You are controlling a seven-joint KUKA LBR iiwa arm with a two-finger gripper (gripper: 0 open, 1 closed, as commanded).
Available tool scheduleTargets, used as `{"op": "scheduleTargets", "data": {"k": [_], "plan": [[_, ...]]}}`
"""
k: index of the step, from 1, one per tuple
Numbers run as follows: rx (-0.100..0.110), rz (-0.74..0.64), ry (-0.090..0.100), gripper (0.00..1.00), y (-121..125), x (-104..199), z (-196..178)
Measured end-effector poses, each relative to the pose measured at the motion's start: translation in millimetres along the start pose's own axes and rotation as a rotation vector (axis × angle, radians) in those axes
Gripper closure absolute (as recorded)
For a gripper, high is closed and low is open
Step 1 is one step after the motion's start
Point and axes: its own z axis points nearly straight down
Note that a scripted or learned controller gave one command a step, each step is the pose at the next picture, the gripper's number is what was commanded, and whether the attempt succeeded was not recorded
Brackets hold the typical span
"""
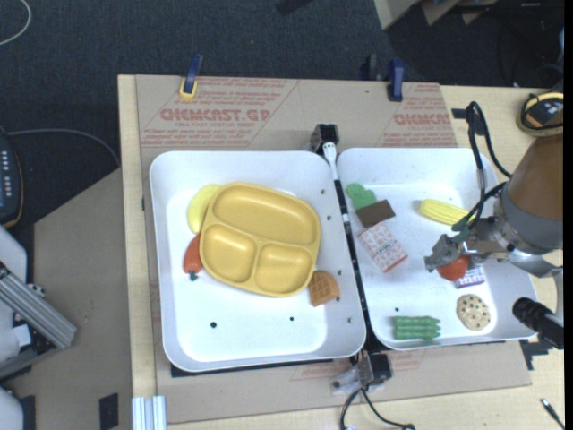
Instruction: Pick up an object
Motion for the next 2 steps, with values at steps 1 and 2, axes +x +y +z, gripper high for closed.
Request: {"op": "scheduleTargets", "data": {"k": [1,2], "plan": [[0.000,0.000,0.000,1.00,1,0,-27],[0.000,-0.003,0.001,1.00,46,15,-34]]}}
